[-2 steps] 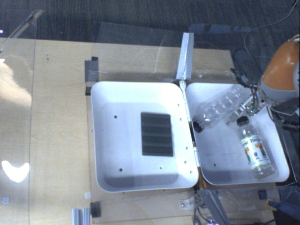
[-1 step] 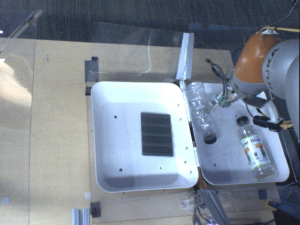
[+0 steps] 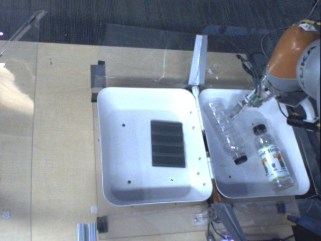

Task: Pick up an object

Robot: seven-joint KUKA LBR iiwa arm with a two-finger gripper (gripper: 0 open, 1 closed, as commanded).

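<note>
Pale wood makes up the surface (image 3: pixel 55 149), which carries two shallow white bins side by side. In the left bin (image 3: pixel 115 185) a black ribbed pad (image 3: pixel 167 143) lies flat at the middle. To its right, the right bin (image 3: pixel 220 187) holds two clear plastic bottles with black caps. One bottle (image 3: pixel 226 129) lies slantwise in the bin's left half, its cap toward the near side. Another, the labelled bottle (image 3: pixel 273 163), lies in the right half with its cap toward the far side. From the right the arm (image 3: pixel 293 54) reaches in, and its hand (image 3: pixel 239 108) sits low over the far end of the slanted bottle, touching or just beside it; whether it is released or clenched cannot be told.
</note>
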